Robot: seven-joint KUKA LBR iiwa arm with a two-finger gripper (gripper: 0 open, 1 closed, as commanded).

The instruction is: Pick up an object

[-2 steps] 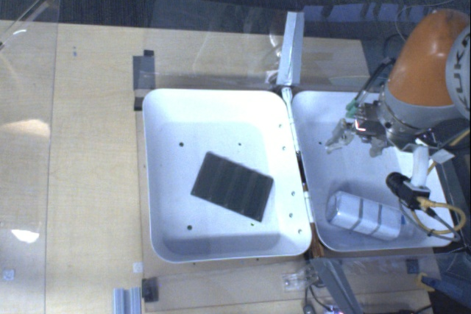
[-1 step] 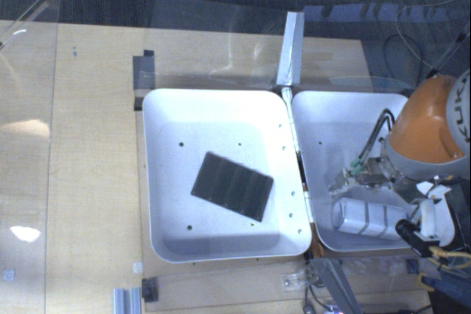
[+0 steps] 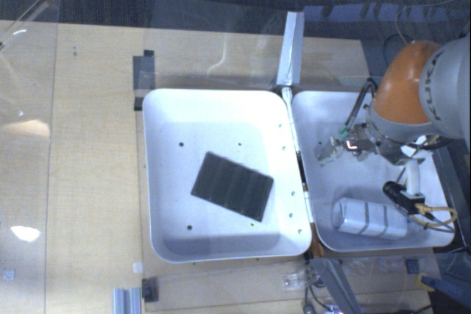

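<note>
Jaw state: cannot tell, gripper [image 3: 333, 149] too blurred. Grey cylinder [image 3: 369, 218] lies on its side at near edge of right bin [image 3: 320, 114]. Dark slab [image 3: 232, 186] lies flat mid-floor in left bin [image 3: 169, 129]. Gripper sits farther back in right bin, apart from cylinder.

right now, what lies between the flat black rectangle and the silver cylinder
Between the flat black rectangle and silver cylinder: only bare floor and the white bins' adjoining rims, in camera view.

A dark flat pad [image 3: 232, 186] lies in the left bin [image 3: 176, 121], a silver can [image 3: 368, 218] in the right bin [image 3: 327, 114].
</note>
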